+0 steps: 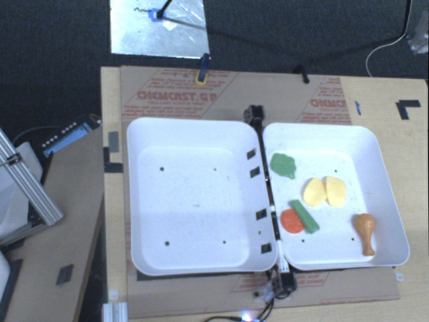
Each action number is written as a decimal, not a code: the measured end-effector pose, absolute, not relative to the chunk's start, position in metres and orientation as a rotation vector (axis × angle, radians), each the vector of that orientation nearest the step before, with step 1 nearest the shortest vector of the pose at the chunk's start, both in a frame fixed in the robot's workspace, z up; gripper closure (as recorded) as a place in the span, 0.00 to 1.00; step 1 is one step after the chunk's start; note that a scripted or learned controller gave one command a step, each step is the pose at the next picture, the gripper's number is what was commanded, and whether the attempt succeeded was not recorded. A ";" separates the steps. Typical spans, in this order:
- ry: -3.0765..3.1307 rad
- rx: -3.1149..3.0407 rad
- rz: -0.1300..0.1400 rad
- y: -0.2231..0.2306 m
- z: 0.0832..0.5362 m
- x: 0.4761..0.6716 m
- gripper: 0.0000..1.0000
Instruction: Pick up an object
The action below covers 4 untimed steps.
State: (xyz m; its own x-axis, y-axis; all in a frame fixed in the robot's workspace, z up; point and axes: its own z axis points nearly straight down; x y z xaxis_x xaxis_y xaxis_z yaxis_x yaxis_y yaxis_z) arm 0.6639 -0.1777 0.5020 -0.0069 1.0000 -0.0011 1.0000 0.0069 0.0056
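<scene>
The right bin [375, 146] holds several small toy foods. A leafy green piece [283, 165] lies near its left wall. Two pale yellow pieces [324, 191] sit side by side in the middle. A red round piece [291, 222] touches a green stick [305, 216] that lies slantwise over its edge. A brown drumstick-shaped piece [365, 233] lies by the bin's front right corner.
The left bin [144, 139] adjoins the right one along a black hinged divider [265, 193]. Both rest on a brown board [281, 92]. A shiny metal sheet [159, 17] lies behind the bench, and an aluminium rail [27, 186] stands at the left.
</scene>
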 end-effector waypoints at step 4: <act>2.229 2.215 0.002 -0.111 0.527 0.619 1.00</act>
State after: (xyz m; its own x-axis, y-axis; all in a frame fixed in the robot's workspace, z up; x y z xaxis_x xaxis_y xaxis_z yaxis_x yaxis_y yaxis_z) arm 0.6185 -0.1107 0.5270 -0.0063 1.0000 0.0011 1.0000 0.0063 0.0005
